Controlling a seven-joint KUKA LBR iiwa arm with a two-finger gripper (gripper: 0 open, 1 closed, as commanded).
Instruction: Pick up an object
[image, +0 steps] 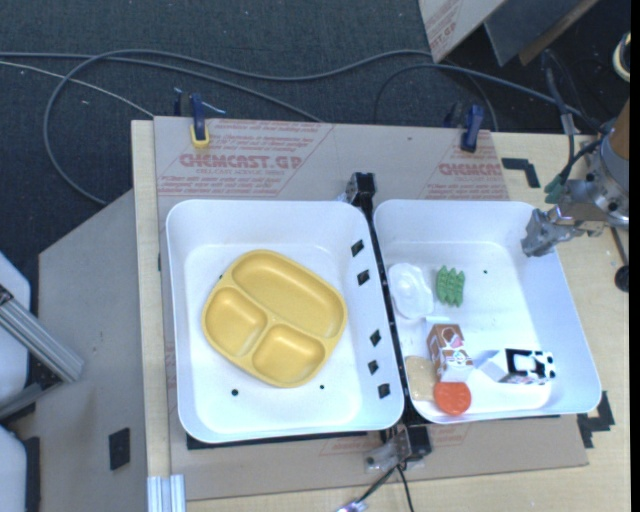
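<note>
Pincer (541, 238) sits at the upper-right rim of the right shallow white bin (580, 330), can't tell its state; nearest pick, the small green ridged plastic piece (451, 285), lies down-left toward bin centre, long axis roughly vertical in frame.

Divided tray (275, 318) in left bin (185, 300), small items in right bin (575, 330)

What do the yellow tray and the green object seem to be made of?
Yellow tray: it looks like molded plastic with a smooth, slightly glossy finish; soft highlights run along its three compartments. Green object: probably plastic or rubber, judging by its uniform bright color and ridged surface, but it is too small to be sure.
</note>
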